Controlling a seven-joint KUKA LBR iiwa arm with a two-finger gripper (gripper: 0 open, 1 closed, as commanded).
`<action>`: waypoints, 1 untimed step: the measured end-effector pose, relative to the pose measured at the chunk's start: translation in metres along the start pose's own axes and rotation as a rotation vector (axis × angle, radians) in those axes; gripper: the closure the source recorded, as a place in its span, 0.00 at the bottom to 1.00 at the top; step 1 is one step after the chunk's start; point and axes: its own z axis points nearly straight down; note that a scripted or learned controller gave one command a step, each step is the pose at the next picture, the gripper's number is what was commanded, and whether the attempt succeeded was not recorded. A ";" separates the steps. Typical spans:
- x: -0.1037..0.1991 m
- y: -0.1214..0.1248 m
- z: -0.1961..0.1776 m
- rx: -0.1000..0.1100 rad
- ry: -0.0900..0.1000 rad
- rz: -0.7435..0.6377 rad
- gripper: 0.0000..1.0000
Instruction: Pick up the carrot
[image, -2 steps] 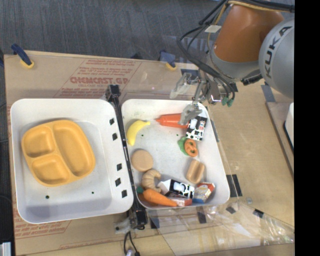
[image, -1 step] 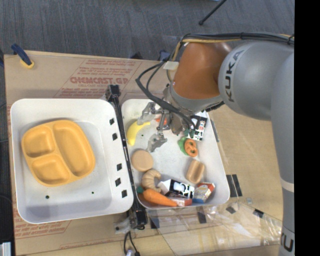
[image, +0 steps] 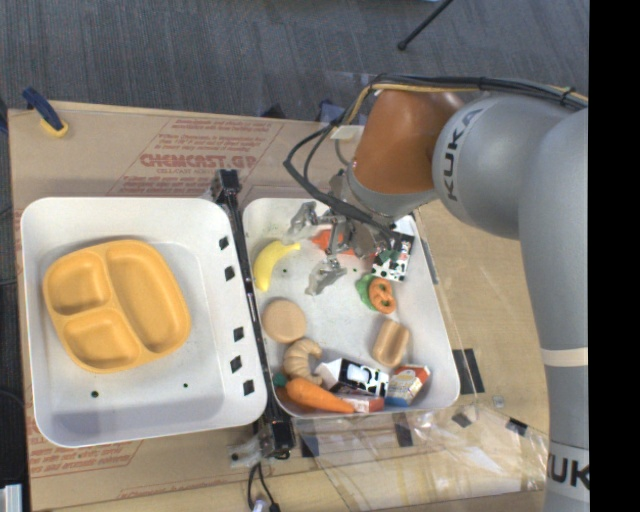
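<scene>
The pincer (image: 322, 245) hangs in the upper part of the right bin (image: 438, 330), its metal fingers (image: 303, 214) spread wide with nothing between them, above bare white floor just right of the yellow banana (image: 272, 262). The carrot (image: 314, 396) lies well apart from it, at the lower edge of the same bin, lower centre of the frame, its orange body running left to right with the thick end at the left. It is hemmed in: a knotted beige pastry toy (image: 303, 355) sits just above it, and a small black-and-white carton (image: 360, 377) and a red-and-white packet (image: 405, 384) crowd its thin end, while the bin wall is close below. To do this step well, I judge the arm should travel down the frame to stand over the thick left half of the carrot, turn the fingers so they close across its width, and descend between pastry and wall without nudging either; a grip near the tip would likely slip or catch the carton. Readable writing: "KUKA" on the grey arm (image: 520, 150), and red print on the cardboard of the worktop (image: 190, 150) that looks like "CHEMCAST"; the carton's lettering is too small to read.
</scene>
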 end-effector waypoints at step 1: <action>-0.006 -0.069 -0.019 0.005 -0.005 -0.009 0.00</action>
